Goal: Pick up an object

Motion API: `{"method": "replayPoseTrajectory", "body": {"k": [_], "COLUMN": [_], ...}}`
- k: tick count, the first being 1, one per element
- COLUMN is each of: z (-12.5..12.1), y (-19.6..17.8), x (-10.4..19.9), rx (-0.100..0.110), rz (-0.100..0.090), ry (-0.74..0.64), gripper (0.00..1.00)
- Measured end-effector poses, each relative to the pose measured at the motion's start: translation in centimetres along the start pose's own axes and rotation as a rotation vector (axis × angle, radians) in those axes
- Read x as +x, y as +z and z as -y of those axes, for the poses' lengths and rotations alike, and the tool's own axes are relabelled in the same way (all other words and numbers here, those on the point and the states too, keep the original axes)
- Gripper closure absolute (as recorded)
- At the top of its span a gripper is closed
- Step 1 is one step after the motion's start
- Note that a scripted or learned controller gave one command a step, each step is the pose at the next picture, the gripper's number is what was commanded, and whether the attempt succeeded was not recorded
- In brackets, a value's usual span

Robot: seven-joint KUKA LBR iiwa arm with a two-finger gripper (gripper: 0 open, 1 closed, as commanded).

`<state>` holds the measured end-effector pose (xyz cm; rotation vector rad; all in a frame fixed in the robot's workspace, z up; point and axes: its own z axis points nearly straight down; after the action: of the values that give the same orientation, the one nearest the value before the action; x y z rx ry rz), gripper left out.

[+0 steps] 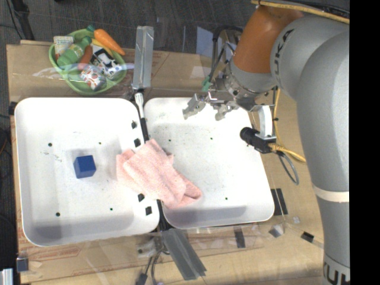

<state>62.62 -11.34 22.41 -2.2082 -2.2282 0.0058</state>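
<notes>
Your pincer [206, 107] hung over the right bin's [249, 177] far edge, fingers seemingly spread, pinching nothing; the pink cloth [157, 174] lay below-left of it, the blue cube [85, 165] farther left

Grey KUKA arm [320, 100] wearing an orange band [261, 34]

Thin cables are running along its wrist — a metal two-finger gripper [206, 107] is showing silver, bare parts.

A pink cloth [157, 174] drapes over the rims between the left bin [35, 159] and right bin [249, 189]. A blue cube [85, 166] sits left. The gripper [206, 108], fingers spread and empty, hangs above the right bin's far side.
</notes>
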Motion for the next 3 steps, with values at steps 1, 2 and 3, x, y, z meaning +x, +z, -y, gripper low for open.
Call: {"method": "replayPoseTrajectory", "body": {"k": [1,2,3], "z": [2.3,4.9,4.3], "y": [8.3,13.0,13.1], "x": [1.6,0.7,-0.5], "rx": [-0.001,-0.002,-0.007], "rz": [0.000,0.000,0.002], "ry": [-0.146,-0.454,-0.498], "gripper": [0.00,0.00,0.00]}}
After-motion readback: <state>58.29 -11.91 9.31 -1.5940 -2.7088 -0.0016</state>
